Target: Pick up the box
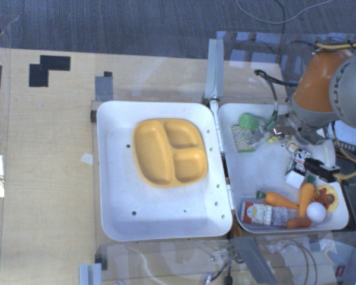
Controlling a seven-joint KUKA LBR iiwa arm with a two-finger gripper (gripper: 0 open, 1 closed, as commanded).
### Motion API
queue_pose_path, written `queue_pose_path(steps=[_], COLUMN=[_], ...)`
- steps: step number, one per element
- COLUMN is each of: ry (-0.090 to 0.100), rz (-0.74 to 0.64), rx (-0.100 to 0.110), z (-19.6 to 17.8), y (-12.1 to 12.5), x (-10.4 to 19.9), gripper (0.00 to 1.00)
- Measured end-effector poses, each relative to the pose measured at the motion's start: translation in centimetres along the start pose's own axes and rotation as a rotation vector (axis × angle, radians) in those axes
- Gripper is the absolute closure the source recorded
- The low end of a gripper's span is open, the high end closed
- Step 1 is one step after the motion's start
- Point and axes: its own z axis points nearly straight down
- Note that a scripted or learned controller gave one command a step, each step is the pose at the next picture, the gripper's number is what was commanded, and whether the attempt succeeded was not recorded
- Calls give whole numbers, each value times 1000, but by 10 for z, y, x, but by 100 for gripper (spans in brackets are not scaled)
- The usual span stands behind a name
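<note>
A red and white carton box (264, 214) lies flat at the front edge of the right bin (255, 171). A small speckled box (243, 138) sits at the bin's back left, beside a green object (248, 122). My gripper (272, 127) hangs low over the back of the right bin, just right of the speckled box and the green object. It is well behind the carton. The grey arm with its orange band (320, 88) reaches in from the upper right.
Two carrots (280, 200) (307, 195), a white egg (315, 212) and a small red and yellow item (327, 196) crowd the right bin's front right corner. A yellow divided plate (169, 151) lies in the left bin (124, 212).
</note>
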Motion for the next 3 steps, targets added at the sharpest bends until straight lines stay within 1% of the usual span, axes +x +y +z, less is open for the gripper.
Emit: queue_pose_path(steps=[1,2,3], ry=[2,-2,-1], rz=[-265,-215,-218], rx=[34,-10,-17], z=[8,5,-9], y=[36,5,8], x=[20,8,10], gripper=[0,0,100])
